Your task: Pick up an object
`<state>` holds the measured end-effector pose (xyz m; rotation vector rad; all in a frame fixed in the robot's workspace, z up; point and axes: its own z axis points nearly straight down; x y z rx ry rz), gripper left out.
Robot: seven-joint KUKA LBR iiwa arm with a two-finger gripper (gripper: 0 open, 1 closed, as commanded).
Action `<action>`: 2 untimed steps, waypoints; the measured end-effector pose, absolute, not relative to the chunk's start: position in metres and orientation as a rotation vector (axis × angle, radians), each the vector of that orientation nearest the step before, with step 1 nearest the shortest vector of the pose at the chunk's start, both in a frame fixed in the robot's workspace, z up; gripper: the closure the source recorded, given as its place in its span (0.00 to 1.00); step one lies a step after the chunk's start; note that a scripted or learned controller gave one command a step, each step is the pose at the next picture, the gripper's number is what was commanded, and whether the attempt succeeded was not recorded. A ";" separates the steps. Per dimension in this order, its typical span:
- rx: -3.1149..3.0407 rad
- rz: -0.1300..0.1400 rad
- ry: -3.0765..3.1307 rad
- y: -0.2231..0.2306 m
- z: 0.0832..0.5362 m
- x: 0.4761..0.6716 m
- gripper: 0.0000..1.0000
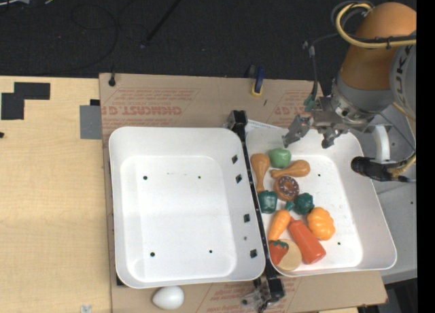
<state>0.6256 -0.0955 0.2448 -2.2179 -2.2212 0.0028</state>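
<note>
Toy foods lie heaped in the left half of the right bin [367, 199]: a green pepper [279, 157] at the top, a tan squash [293, 169] beside it, a brown donut [287, 186] below, then a carrot [279, 224], a small orange pumpkin [321, 222] and a red cylinder [306, 241] near the front wall. None is lifted. The gripper [312, 133] hangs above the bin's back edge, apart from the pile, its two fingers spread with nothing between them. The left bin [122, 189] sits alongside, joined by a black divider [249, 196]. A white egg [168, 297] rests on the cardboard [170, 101] in front of the left bin.
</note>
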 end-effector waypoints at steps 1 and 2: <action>-2.215 0.010 -2.215 -0.082 0.161 0.620 0.00; -2.217 0.008 -2.218 -0.101 0.122 0.627 0.00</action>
